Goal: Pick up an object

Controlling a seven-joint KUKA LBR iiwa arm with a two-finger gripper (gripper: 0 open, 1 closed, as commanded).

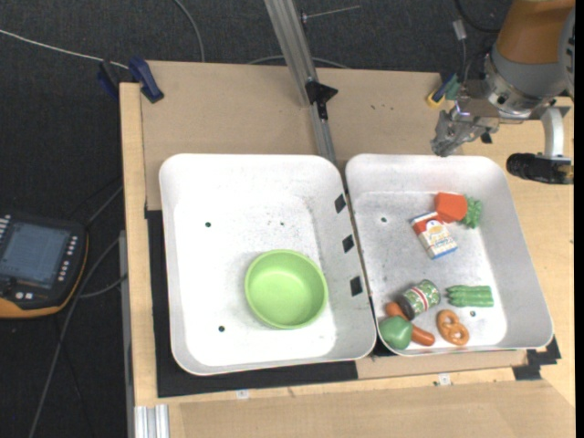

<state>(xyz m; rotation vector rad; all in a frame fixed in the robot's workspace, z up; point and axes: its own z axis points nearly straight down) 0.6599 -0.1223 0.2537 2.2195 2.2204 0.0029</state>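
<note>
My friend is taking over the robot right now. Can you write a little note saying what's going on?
Gripper: above the far rim of the right bin, holding nothing I can see; finger state unclear.
Right bin: toy carrot, small carton, can, green beans, pretzel, green pepper.
Left bin: green bowl.
Done: nothing picked.
Left: pick one object.

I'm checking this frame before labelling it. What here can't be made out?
- Hand, camera view: small and dark above the right bin's far rim; open or shut can't be told.
- Arm: cut off by the top edge.
- Small carton: print too small to read.
- Green piece by the near rim: too small to identify.
</note>
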